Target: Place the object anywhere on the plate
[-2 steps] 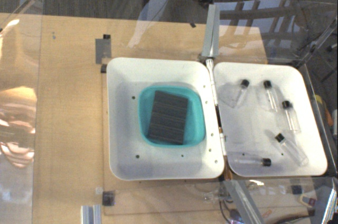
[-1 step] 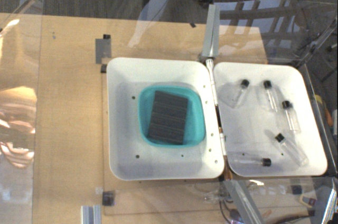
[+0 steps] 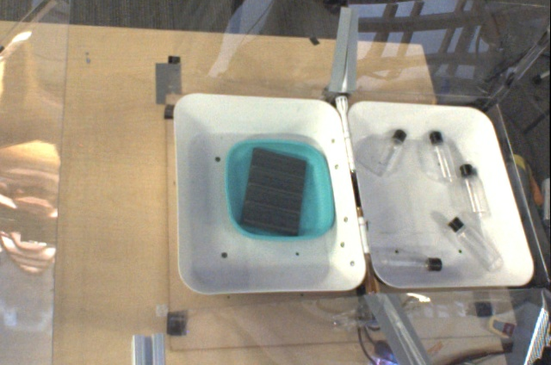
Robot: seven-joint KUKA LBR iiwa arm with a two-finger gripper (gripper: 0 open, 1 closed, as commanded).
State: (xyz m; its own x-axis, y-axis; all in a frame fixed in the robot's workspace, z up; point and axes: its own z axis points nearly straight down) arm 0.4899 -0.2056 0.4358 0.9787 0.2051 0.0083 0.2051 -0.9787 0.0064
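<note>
Resting flat on the teal plate (image 3: 320, 208), the dark ribbed block (image 3: 275, 191) lies inside the left bin (image 3: 198, 182), approx. in the middle of the plate, with its long side a little tilted from the bin walls. All edges of the block stay within the plate rim, so the task looks already fulfilled, judging from how things lie now.

The right bin (image 3: 508, 208) holds several clear vials w/ black caps (image 3: 472, 188), spread apart from each other; one lies near the front wall, others closer to the back. They are well apart from the plate, the wall between the bins separates them.

About the state of the gripper, one cannot tell here.

What can go wrong from this point: if the program makes another grasp try on the block, the fingers may drag it toward the plate rim or tip it half over the edge, b/c the plate is shallow and its surface probably smooth. A push on the plate itself could slide it against the bin wall. Also the vials are transparent, so a detection step may confuse them, and they roll easily if touched. The safest judgement is that no more contact is needed.
</note>
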